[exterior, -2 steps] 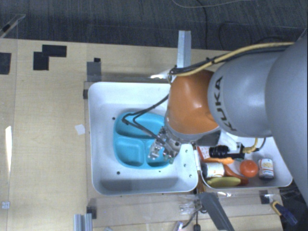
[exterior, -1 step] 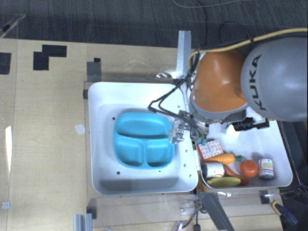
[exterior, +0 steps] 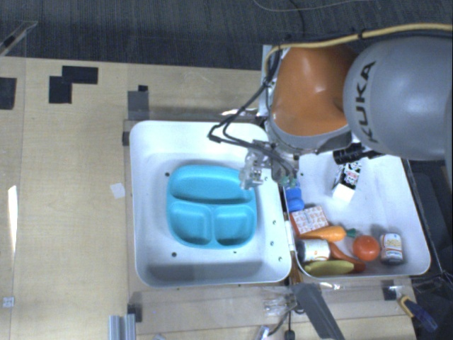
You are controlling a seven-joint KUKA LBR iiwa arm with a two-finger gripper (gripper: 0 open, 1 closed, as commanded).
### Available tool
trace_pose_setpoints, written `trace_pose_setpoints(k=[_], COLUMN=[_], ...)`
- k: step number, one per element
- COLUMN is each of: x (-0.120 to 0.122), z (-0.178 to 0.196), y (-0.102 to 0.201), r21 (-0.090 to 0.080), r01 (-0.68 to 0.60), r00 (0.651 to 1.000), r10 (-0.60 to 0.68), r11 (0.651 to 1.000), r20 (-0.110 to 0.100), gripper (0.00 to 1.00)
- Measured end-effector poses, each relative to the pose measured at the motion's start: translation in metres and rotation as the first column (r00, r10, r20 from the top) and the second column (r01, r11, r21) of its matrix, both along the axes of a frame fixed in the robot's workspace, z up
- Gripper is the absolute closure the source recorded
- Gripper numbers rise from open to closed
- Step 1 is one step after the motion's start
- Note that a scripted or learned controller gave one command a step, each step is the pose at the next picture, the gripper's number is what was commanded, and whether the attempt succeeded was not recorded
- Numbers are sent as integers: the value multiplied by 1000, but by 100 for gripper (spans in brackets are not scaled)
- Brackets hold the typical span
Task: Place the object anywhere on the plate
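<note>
A blue plate (exterior: pixel 209 205) with three compartments lies in the left white bin (exterior: pixel 145 211). My gripper (exterior: pixel 253 171) hangs over the plate's upper right rim, by the wall between the two bins. The grey and orange arm (exterior: pixel 333 91) above it hides much of the right bin's far end. Whether anything is in the gripper is too small to tell. Nothing lies on the plate's visible surface.
The right bin (exterior: pixel 417 232) holds a white bottle with a black cap (exterior: pixel 346 177), a blue item (exterior: pixel 294 200), a patterned box (exterior: pixel 309 220), an orange carrot (exterior: pixel 327 233), a red tomato (exterior: pixel 366 246), a small can (exterior: pixel 391 246) and a yellow piece (exterior: pixel 329 266).
</note>
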State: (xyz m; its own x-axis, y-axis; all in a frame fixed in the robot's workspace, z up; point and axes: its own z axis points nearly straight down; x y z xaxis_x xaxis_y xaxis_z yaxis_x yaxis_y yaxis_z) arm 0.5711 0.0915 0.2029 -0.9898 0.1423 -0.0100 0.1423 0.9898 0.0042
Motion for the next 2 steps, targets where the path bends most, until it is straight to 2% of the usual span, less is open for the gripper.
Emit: trace_pose_setpoints(k=[1, 2], x=[0, -4], z=[0, 18], y=[0, 15], r21=[0, -2], r01=[0, -259], r00=[1000, 966], r10=[0, 259], r11=[1000, 966], r20=[0, 2], gripper=[0, 0])
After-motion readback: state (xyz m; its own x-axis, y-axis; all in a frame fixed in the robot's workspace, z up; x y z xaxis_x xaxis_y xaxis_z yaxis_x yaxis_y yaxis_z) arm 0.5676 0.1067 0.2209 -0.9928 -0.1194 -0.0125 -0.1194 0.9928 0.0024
